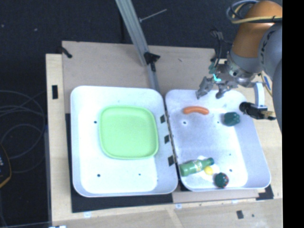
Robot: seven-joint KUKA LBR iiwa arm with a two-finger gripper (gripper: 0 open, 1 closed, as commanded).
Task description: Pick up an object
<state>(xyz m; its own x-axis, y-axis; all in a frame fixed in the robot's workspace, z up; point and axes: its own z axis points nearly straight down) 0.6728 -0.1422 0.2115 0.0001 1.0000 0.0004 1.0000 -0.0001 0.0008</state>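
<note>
Over the right bin (pixel 254 141) the hand (pixel 212 90) hovers by the far rim with its fingers spread and nothing in them. It's just above the orange sausage-shaped toy (pixel 195 110), probably the target. A green bottle (pixel 194 166) and a yellow bit (pixel 209 170) sit crowded at the near edge, harder picks. The left bin holds a green plate (pixel 128 132).

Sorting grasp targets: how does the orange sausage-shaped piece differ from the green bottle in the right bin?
The orange sausage is thin, plain and lies near the bin's far end, close to the gripper. The green bottle is thicker, has a pale label and lies at the near end beside a yellow piece. Both lie on their sides in the right bin.
</note>
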